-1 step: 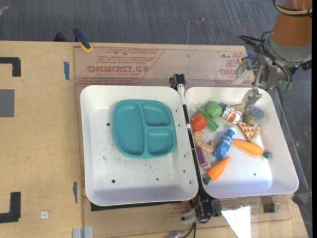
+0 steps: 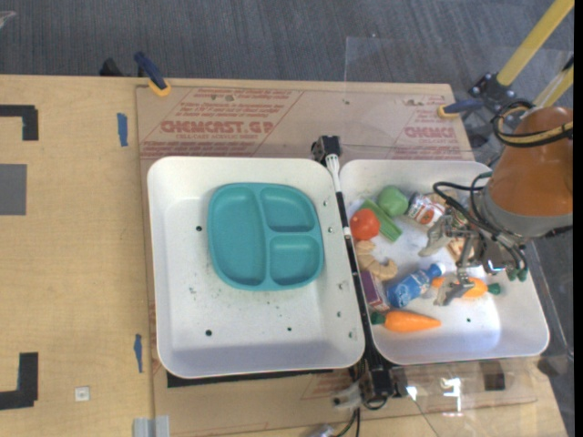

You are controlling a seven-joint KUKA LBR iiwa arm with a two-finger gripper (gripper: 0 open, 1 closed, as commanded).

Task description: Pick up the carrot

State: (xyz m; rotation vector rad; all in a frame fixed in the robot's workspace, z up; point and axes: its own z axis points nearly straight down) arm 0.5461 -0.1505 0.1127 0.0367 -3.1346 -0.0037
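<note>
Orange carrot near front of right bin

Carrot (image 2: 412, 320) lying flat in right bin (image 2: 524, 335), near edge. Blue bottle (image 2: 407, 286) just behind. Hand (image 2: 466, 264) hovering right of bottle, grip impossible to tell. Teal plate (image 2: 265, 235) alone in left bin (image 2: 182, 317).

- The arm (image 2: 533, 176) is at three o'clock in the camera view, a rounded bulky body with a broad orange band over a grey section
- Black cables (image 2: 455, 194) loop out at its nine o'clock side, and another arcs over its top
- The gripper (image 2: 463, 260), toward seven o'clock of the band, is a cluster of thin metal and dark parts, perhaps with small green fittings; details are blurred
</note>
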